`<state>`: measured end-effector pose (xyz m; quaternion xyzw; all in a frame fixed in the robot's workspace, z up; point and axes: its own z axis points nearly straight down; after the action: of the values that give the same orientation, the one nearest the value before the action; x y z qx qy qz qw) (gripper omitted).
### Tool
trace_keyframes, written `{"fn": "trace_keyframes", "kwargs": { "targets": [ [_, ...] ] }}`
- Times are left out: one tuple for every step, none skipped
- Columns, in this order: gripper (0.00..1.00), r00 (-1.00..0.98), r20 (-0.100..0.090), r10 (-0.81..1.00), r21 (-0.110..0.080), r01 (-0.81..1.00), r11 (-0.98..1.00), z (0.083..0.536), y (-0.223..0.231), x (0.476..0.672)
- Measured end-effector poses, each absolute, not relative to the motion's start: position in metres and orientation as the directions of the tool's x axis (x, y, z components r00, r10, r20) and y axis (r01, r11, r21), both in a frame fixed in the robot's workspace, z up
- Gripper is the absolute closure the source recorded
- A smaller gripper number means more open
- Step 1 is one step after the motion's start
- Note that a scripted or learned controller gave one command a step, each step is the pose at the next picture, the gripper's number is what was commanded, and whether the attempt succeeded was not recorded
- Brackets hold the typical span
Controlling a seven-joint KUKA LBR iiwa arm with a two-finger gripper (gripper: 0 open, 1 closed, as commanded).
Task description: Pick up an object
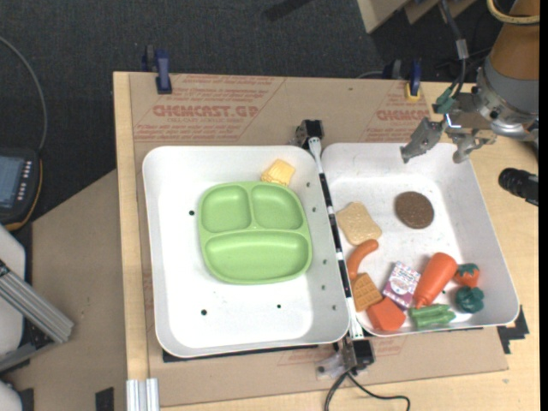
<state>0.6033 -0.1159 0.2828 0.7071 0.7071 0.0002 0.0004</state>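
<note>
While jaws (442, 143) hang open, cardboard-topped bench (257, 101), two white bins (171, 255), dark carpet (68, 24).

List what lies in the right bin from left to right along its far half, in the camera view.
Tan cracker → brown round patty → then, above the bin's far right corner, the gripper with its fingers spread apart.
</note>
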Motion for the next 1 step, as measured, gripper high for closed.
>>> {"fn": "trace_keyframes", "kwargs": {
  "targets": [
    [0.00,0.004,0.001,1.000,-0.012,1.000,-0.004,0.1429,-0.1624,0.6213]
  ]
}}
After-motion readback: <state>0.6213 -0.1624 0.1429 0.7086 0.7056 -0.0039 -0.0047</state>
